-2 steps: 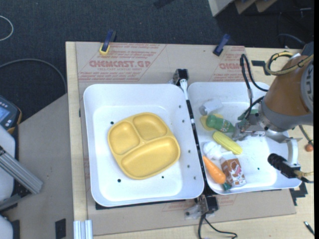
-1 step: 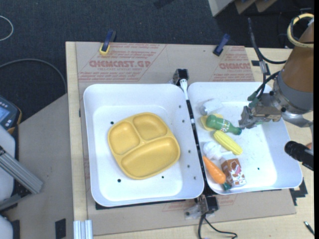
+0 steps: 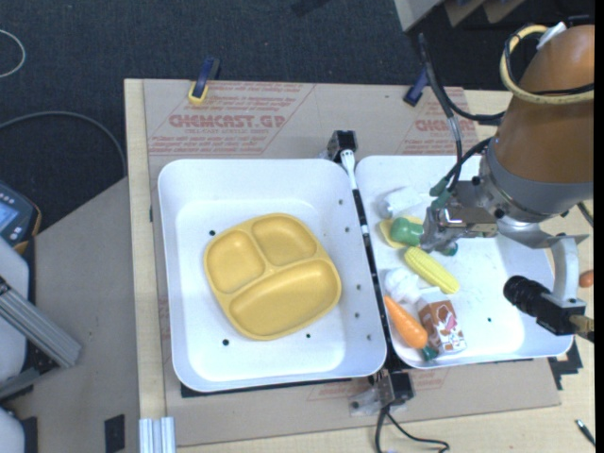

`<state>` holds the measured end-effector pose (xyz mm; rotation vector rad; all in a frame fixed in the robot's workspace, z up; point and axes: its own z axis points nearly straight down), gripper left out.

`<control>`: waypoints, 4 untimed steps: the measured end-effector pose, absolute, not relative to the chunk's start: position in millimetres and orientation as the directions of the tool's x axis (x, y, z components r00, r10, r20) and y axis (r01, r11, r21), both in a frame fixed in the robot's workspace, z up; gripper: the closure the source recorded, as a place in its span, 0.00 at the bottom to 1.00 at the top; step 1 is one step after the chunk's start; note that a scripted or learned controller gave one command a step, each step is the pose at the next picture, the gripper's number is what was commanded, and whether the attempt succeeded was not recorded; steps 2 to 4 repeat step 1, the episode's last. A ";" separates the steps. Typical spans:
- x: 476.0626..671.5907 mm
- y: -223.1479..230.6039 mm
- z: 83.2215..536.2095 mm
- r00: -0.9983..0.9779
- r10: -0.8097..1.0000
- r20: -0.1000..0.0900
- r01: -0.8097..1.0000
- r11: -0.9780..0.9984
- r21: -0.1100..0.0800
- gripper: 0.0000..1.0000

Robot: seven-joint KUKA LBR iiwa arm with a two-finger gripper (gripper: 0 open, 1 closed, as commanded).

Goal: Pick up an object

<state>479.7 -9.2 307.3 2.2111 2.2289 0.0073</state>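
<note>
The gripper (image 3: 442,239) sits low in the right bin (image 3: 510,343), just above the corn (image 3: 430,268). The corn lies slanting, tip toward lower right. I cannot tell what the gripper has.

Right bin's got a little pile of toy food: a yellow corn cob (image 3: 431,269) lying on a slant mid-bin, a green pepper-ish thing (image 3: 406,230) just above it, an orange carrot (image 3: 406,321) near the front edge, and a small brown-red snack packet (image 3: 445,327) right beside the carrot.
</note>
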 end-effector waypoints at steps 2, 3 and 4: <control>480.4 59.7 395.8 -0.009 1.000 0.002 1.000 0.008 0.012 1.00; 480.4 59.7 395.8 -0.009 1.000 0.002 1.000 0.008 0.012 1.00; 480.4 59.7 395.8 -0.009 1.000 0.002 1.000 0.008 0.012 1.00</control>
